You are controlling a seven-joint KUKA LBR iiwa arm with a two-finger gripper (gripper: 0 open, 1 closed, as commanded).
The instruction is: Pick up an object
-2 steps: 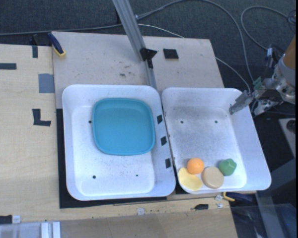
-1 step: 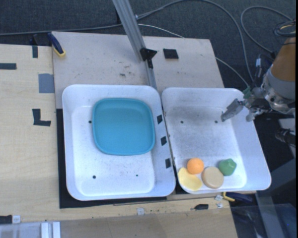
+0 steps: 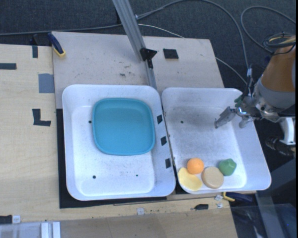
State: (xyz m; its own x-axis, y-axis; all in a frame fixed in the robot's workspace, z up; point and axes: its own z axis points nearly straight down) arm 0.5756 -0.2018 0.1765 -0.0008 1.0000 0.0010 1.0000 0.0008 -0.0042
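Finding no readable text, labels, brands or numbers anywhere; seeing only blank dark tape patches lying on the wooden bench [image 3: 20, 148].

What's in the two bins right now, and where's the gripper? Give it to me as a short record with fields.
left bin: blue plate, lying flat
right bin: orange ball, green piece, tan disc, yellow piece, clustered at the near edge
gripper: over the right bin's far right part, apart from the cluster, nothing between its fingers
task state: no object picked up yet
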